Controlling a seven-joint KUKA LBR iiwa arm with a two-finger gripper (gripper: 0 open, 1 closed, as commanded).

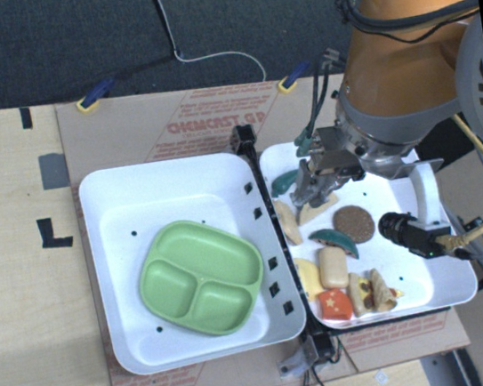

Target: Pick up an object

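Observation:
My gripper (307, 192) hangs low over the far left part of the right bin (455, 295), just above a pale banana-like piece (287, 223) and beside a teal piece (283, 181). Nothing can be seen held in it. Close in front of it lie a round brown cookie (352, 223) and a second teal curved piece (334, 241). Nearer the front edge are a beige block (332, 266), a yellow wedge (306, 273), a red piece (334, 305) and some tan pieces (375, 290).
The left bin (107, 199) holds a green divided plate (202, 276). The arm's big orange and grey body (407, 37) covers the back right of the right bin. A black cylinder (409, 233) juts out over that bin's right side.

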